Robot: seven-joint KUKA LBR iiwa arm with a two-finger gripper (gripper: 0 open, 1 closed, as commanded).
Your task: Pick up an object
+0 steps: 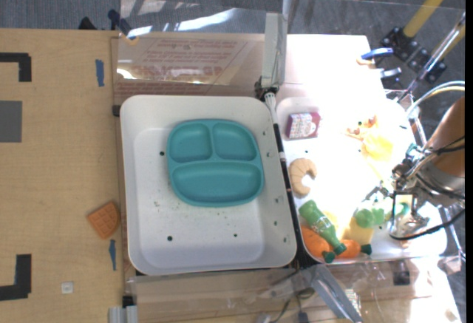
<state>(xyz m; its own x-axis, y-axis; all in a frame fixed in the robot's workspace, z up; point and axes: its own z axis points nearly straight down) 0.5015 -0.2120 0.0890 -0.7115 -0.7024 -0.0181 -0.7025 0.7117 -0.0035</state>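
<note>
The right white bin (332, 48) holds several small toys. A purple and white box (303, 124) lies near its left wall, with a tan croissant (301, 174) just below it. A green bottle (319, 222) and an orange carrot (325, 244) lie in the bin's front left corner. Beside them stands a yellow-green toy (363, 219). A pale yellow piece (375, 144) rests toward the right side. My gripper (403, 205) hangs low at the bin's front right, just right of the yellow-green toy. Nothing is visibly held in it.
The left white bin (140, 166) carries a teal divided plate (214, 162). An orange waffle-like piece (103, 219) lies on the cardboard left of the bins. A clear plastic wall (273, 55) rises between the bins at the back. Cables (429, 92) and clamps crowd the right edge.
</note>
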